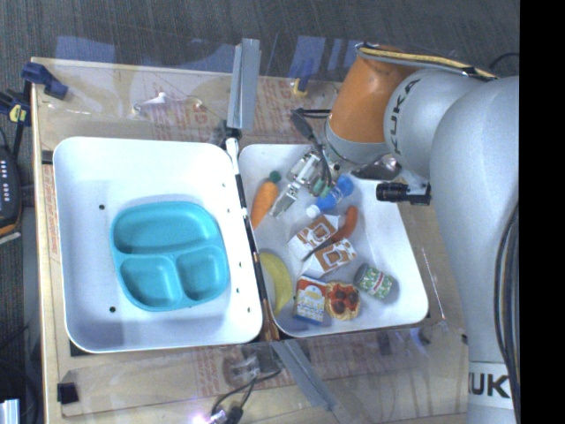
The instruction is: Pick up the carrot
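On the left side of the wooden bench (pixel 124 104), a shallow white plastic bin (pixel 79 237) was seen, and a turquoise three-compartment plastic tray (pixel 169 254) was found lying flat in it. To its right, a second shallow white bin (pixel 410 272) was set just beside the first, their rims nearly touching. Near that second bin's left wall an orange tapered carrot with a green tip (pixel 263 201) was seen lying on the floor of the bin, its green end pointed toward the far side. Below it, against the same wall, a yellow banana (pixel 276 279) was laid. Just beside the carrot on its right, the metal two-finger claw (pixel 291 191) was held low over the bin, its fingers spread apart with nothing between them, and the carrot lay outside them. Further right, small brown-and-white cartons (pixel 323 244), a blue-capped white bottle (pixel 328 203), a reddish sausage-shaped piece (pixel 349 221) and a green-labelled can (pixel 375 283) were gathered. At the right, the grey arm with its orange band (pixel 375 95) was seen reaching in.
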